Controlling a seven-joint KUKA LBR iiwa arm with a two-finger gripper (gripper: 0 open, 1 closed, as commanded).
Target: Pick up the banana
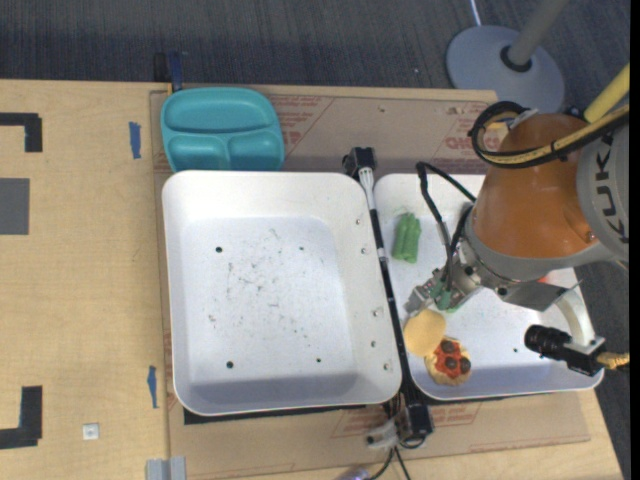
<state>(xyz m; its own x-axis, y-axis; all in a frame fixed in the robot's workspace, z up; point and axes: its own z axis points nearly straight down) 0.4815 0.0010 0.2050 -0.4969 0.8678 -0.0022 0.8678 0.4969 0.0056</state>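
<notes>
The banana point(423, 330) is a pale yellow piece lying in the right bin point(500, 373), close to its left wall and near the front. My gripper point(439, 295) hangs just above and behind the banana's upper end, under the orange wrist band point(525, 198). Nothing yellow is lifted off the bin floor. The arm's bulk hides the middle and back right of this bin.
A green object point(406, 237) lies farther back in the right bin. An orange-yellow toy with dark spots point(449, 361) sits right in front of the banana. The left bin point(190, 268) holds only specks. A teal divided tray point(222, 128) stands behind it.
</notes>
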